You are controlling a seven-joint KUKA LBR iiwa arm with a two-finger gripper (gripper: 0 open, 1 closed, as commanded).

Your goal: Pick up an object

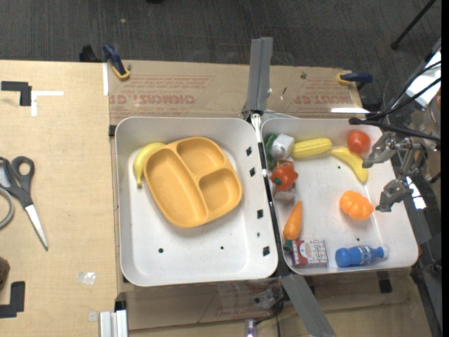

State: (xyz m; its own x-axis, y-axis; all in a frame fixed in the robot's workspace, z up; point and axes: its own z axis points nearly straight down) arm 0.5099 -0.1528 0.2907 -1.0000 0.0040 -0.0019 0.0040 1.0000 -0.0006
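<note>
The right bin [330, 188] holds several toy foods: a corn cob [311, 147], a red tomato [358, 141], a yellow banana [351, 163], an orange fruit [356, 206], a carrot [293, 220], a red pepper [283, 176], a blue bottle [360, 255] and a small carton [309, 253]. My gripper [383, 179] hangs over the bin's right edge, just right of the orange fruit and the banana. It is open, its two fingers spread with nothing between them.
The left bin [140, 258] holds a yellow divided plate [191, 180] with a second banana [145, 159] at its left rim. A green and white item [280, 144] lies by the divider. Scissors [24, 195] lie on the bench at far left.
</note>
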